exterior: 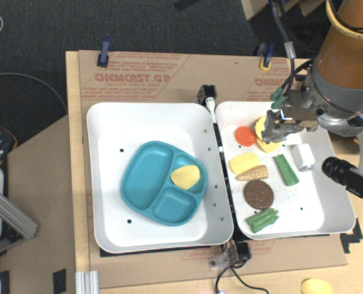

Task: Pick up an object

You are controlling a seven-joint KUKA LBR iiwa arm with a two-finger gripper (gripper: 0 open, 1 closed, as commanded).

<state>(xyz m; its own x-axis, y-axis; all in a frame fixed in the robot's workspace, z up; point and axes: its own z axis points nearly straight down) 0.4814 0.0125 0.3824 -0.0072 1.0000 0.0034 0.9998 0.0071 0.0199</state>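
The claw hangs low over the upper part of the right bin, directly above a yellow toy piece that lies just beside an orange-red round piece. The claw's body covers most of that yellow piece, so I cannot tell whether it is clamped on anything or merely poised above. Judging from this, the step in hand is the descent or the grasp itself, with the yellow piece as the likely target. Other candidates sit lower in the same bin: a pale yellow wedge touching a waffle-patterned cone, a brown disc below them, a green stick to their right, a leafy green piece near the front rim, and a small white block near the stick. The left bin holds a teal divided plate with a yellow lemon-like piece resting in one of its compartments, well apart from the arm. The next move calls for a firm closure around the yellow piece and a straight lift, clear of the orange-red neighbour so it is not dragged along; only once the piece rises off the bin floor could the pick be counted as made.
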